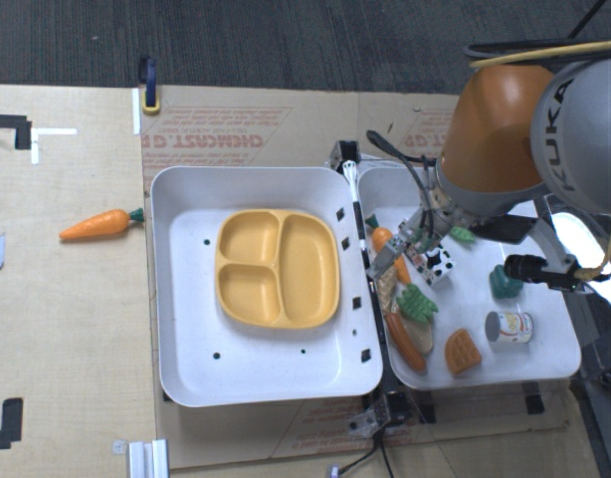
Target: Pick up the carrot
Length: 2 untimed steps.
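The carrot lies on the worktop, well left of the left bin, which holds a yellow divided plate. The claw is low over the right bin, beside small toys; whether it is wide or narrow I cannot tell

This is looking like a robotics lab bench rather than a home: a grey-and-orange industrial arm is reaching in over two shallow white bins sitting side by side on taped-down cardboard sheeting. Plastic toy food is lying scattered in the right-hand bin, cables are trailing off the front edge, and black marker pieces are sitting on the board.
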Motion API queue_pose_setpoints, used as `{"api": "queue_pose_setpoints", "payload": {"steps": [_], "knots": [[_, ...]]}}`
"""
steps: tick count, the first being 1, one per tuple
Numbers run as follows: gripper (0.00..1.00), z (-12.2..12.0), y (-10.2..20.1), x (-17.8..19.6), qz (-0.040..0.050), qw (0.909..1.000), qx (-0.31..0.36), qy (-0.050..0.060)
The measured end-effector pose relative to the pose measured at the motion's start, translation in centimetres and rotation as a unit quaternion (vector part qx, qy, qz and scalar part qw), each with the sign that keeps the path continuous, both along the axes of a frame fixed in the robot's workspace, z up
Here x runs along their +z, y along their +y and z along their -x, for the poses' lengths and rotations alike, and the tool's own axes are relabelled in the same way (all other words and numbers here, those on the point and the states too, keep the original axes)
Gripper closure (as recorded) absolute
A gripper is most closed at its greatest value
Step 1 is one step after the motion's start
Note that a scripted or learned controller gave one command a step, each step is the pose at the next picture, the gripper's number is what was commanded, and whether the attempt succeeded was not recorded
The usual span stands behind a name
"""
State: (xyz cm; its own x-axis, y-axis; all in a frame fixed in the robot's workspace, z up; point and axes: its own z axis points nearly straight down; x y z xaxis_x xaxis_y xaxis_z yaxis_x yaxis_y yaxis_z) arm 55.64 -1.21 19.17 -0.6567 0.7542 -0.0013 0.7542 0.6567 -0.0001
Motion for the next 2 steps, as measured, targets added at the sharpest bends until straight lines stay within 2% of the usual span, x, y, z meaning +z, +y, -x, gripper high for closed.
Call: {"api": "queue_pose_setpoints", "payload": {"steps": [1, 2], "knots": [[0.0, -2.7, 4.7, -0.1, 0.0004, 1.0, -0.004, 0.0], [0.0, 3.9, 4.3, 0.0, -0.0002, 0.9955, 0.095, 0.001]]}}
